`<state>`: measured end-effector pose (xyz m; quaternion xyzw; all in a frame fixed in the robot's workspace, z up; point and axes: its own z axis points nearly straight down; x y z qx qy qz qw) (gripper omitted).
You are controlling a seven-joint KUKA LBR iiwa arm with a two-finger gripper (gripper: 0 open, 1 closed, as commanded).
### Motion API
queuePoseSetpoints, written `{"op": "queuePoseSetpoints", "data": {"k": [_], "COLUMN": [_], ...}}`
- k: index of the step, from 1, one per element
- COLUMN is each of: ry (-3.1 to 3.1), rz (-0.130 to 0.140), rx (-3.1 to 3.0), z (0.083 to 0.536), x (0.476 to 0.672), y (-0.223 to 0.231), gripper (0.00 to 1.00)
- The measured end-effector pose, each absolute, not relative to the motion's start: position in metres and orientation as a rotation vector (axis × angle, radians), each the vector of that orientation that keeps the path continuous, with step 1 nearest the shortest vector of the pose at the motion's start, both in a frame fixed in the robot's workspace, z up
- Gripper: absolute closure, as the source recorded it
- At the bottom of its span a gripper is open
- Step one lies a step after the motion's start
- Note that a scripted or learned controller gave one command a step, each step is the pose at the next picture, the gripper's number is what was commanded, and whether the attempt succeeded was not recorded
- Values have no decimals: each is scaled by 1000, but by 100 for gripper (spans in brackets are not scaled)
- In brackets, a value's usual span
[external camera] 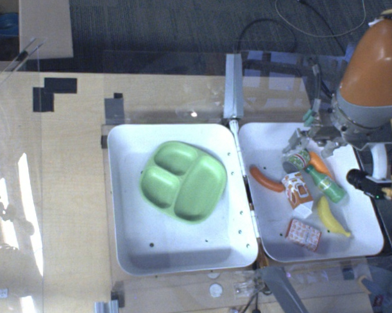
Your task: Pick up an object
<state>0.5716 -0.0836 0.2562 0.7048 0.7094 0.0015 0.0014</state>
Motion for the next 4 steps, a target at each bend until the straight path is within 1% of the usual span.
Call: {"op": "queuePoseSetpoints", "data": {"k": [1,2,3,4], "ry": [2103,2181,2180,2218], "rz": [4,8,17,10], "rx": [2331,2252,2247,2217], "z": [151,87,101,188], "x": [618,642,645,671], "y": [-121,-139,-138,-72], "gripper": [0,0,100,100]}}
